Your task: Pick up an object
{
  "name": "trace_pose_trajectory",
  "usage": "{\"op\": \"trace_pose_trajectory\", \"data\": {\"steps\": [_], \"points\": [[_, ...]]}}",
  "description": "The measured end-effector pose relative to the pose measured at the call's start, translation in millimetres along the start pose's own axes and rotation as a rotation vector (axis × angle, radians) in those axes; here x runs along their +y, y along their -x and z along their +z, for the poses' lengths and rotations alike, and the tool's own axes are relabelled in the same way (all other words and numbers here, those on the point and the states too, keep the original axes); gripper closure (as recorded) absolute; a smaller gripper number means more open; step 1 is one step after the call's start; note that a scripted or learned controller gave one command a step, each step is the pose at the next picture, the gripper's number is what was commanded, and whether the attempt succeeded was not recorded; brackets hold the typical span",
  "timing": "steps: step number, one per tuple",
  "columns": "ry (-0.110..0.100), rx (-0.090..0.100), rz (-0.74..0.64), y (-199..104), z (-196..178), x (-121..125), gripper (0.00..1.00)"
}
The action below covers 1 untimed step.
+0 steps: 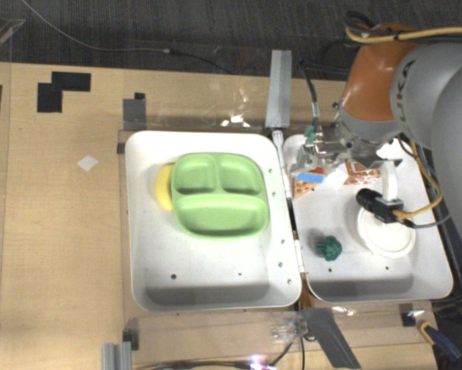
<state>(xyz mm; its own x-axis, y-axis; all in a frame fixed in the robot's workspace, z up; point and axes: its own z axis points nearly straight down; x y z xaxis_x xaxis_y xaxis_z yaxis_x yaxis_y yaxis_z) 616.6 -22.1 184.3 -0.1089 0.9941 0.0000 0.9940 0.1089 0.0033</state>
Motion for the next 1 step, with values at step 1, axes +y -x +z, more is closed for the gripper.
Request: {"op": "trace_pose_trajectory", "data": {"steps": [1], "points": [[-0.002,-0.001,-0.006,-62.8,1.1,41.6,1.0]]}}
